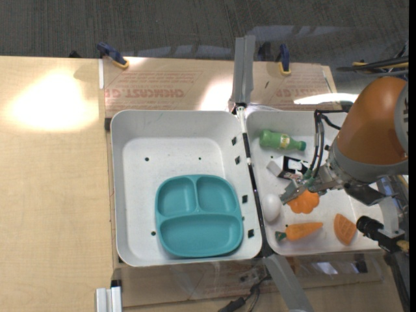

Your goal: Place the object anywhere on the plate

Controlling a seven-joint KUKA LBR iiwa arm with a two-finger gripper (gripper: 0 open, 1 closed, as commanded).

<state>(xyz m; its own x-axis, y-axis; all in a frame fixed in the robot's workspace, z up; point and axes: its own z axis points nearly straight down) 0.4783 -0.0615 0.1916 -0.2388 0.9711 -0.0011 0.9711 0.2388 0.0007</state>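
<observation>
A teal divided plate (197,215) lies in the left white bin (130,174), toward its front. My gripper (296,190) hangs low in the right bin (325,119), left of its middle. It is right above and touching the upper left of a round orange fruit (304,203). The view does not show the fruit clasped. A white egg (270,208) rests just left of the gripper, by the wall between the bins.
In the right bin, a green bottle (281,140) lies at the back. A carrot (301,231) and an orange wedge (344,229) lie at the front. A black and white piece (288,168) sits behind the gripper. The arm's orange band (380,125) overhangs the bin's right side.
</observation>
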